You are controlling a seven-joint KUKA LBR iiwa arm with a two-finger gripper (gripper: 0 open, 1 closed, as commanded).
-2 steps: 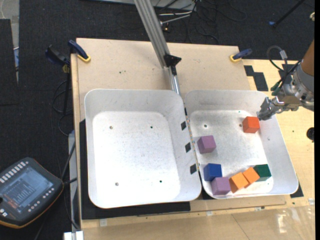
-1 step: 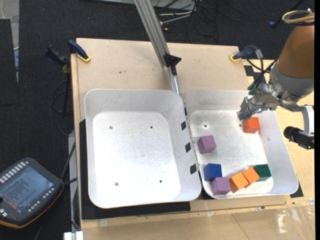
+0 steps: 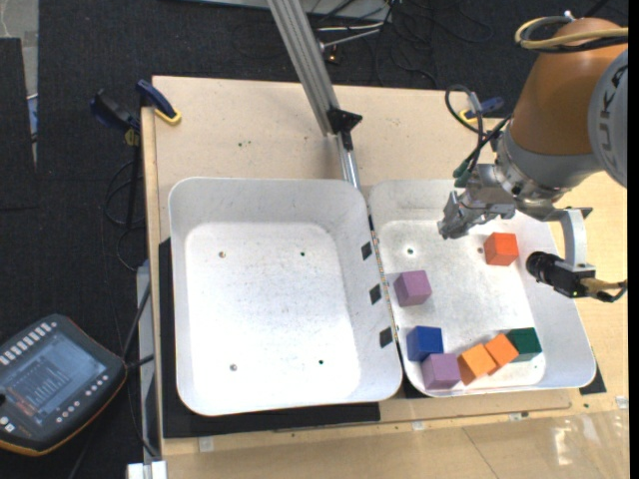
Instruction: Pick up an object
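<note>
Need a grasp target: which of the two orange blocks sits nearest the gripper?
The lone orange block, just right of the gripper; the other orange block sits in the bottom cluster.

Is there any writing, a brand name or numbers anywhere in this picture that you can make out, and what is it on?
"UK": part of a word in dark letters on the grey arm, cut off by the picture's right edge.
Handheld control pad at lower left: its screen shows lines of text, too small and blurred to read.
Coloured blocks, such as the orange block, and the white bins: no writing on them.
</note>
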